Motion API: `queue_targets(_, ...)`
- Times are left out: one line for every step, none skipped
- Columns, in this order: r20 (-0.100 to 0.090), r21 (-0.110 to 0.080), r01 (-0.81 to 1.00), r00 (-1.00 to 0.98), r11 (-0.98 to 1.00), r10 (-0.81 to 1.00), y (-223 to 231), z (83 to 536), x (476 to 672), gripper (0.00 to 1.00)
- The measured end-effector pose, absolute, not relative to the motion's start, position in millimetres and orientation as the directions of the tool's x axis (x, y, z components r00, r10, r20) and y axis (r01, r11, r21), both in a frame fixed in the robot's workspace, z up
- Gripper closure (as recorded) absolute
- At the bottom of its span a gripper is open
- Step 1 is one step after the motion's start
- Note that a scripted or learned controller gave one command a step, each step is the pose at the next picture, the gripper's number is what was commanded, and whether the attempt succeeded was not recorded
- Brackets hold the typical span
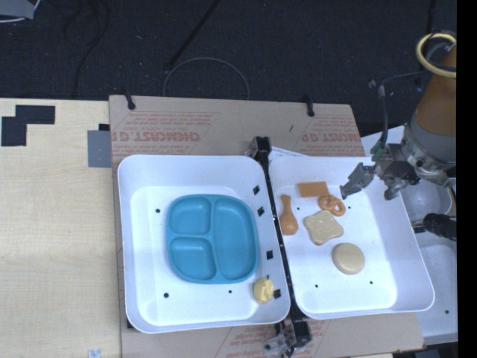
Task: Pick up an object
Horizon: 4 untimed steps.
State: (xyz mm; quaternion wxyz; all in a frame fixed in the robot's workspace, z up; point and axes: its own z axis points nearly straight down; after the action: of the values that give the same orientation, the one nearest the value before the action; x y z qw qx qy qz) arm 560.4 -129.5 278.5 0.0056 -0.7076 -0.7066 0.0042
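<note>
Centrally in the right bin, five small food pieces are seen grouped: an orange block toward the far side, a pretzel touching its near right corner, a tan drumstick-shaped piece to the left close to the divider, a slice of toast just below the pretzel, and a round cream bun nearest the camera. Bare white floor is left around the group, most of it along the near wall and the right wall. The gripper is seen above the bin's far right part, just right of the pretzel and block, with its two dark fingers spread apart and nothing between them. The arm is carried in over the bin's right rim. In the left bin, a blue divided plate is laid at the middle, with clear floor on every side, and a small yellow lump is found in the near right corner, against the divider.
</note>
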Motion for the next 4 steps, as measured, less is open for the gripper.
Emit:
queue_targets(0.0, -0.002, 1.0, 0.0, 0.0, 1.0, -129.6, 284.8, 562.2, 0.0)
queue_targets(0.002, -0.009, 1.0, -0.001, 0.001, 1.0, -122.3, 222.0, 562.9, 0.0)
queue_targets(0.002, -0.009, 1.0, 0.0, 0.0, 1.0, -123.3, 157.4, 562.7, 0.0)
queue_targets(0.002, -0.007, 1.0, 0.001, -0.001, 1.0, -126.7, 97.4, 568.5, 0.0)
